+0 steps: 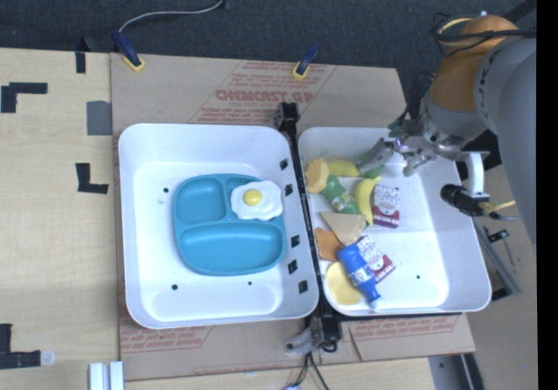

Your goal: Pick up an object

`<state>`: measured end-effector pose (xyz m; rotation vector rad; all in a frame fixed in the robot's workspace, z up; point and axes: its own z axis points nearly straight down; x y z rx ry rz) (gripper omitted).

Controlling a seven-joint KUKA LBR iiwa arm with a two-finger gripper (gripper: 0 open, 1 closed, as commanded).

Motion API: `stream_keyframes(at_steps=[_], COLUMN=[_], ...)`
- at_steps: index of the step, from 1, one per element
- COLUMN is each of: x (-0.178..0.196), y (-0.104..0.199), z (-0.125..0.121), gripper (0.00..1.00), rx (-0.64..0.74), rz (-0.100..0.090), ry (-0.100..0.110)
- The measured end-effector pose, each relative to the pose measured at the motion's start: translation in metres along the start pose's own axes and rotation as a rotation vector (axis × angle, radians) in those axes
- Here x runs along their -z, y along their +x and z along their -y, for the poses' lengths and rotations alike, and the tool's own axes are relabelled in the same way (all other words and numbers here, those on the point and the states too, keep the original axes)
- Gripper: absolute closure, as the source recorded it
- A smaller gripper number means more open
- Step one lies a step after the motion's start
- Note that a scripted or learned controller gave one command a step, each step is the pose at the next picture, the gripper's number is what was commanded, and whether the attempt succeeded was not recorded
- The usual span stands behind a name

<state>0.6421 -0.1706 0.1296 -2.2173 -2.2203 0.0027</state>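
Grey arm (514, 109) with orange band enters from the right, wrist bent down over the right bin (453, 266), near its top edge. Gripper (384, 157) hangs low just above the toy pile at that bin's upper left; grip state cannot be judged from this angle.

White left bin (139, 231) sits touching the right bin along the centre divider. Inside it: blue divided plate (228, 227), with a fried egg toy (255, 200) on the plate's upper right corner.

Right bin pile, all toward its left side: yellow banana (364, 198), green piece (338, 195), white-and-red packet (387, 203) just right of the banana, tan wedge (343, 225) below, blue bottle (359, 270) lying tilted, yellow disc (340, 285) at lower left.

Cardboard sheet (209, 87) under both bins, red print reads "CHEMCAST".
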Motion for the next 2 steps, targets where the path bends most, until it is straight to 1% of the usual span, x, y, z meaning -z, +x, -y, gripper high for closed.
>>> stream_keyframes(at_steps=[1, 2], x=[-0.0369, -0.0302], y=[0.0396, 0.0412], z=[0.0227, 0.0244], gripper=[0.0, 1.0], rx=[-0.001, 0.0], rz=[0.013, 0.008], ry=[-0.024, -0.016])
